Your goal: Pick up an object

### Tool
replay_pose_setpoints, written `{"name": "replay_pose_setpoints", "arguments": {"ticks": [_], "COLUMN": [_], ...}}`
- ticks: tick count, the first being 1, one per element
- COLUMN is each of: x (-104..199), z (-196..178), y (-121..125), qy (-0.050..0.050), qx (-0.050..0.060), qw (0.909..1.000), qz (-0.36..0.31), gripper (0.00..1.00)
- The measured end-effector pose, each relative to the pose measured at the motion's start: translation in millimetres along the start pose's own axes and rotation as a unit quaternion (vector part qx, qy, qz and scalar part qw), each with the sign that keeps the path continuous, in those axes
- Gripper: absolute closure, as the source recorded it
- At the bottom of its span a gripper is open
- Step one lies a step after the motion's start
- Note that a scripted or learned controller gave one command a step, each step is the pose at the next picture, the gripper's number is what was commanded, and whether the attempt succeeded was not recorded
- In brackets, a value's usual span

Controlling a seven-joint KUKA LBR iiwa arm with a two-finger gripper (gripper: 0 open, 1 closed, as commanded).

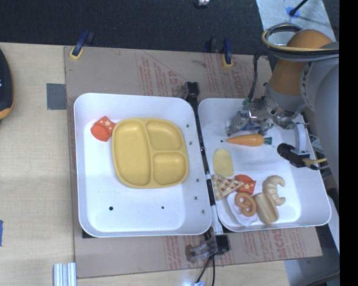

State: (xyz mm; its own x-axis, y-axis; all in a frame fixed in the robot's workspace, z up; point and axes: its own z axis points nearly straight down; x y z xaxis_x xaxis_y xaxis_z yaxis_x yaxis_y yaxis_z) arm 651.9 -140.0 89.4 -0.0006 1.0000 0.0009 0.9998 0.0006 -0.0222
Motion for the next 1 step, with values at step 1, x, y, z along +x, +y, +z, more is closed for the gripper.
{"name": "replay_pose_setpoints", "arguments": {"ticks": [1], "x": [-30.1], "z": [-1.2], "y": [2.2], "qy": [0.0], "qx": [-0.006], "qw": [1.0], "qz": [0.0], "gripper": [0.0]}}
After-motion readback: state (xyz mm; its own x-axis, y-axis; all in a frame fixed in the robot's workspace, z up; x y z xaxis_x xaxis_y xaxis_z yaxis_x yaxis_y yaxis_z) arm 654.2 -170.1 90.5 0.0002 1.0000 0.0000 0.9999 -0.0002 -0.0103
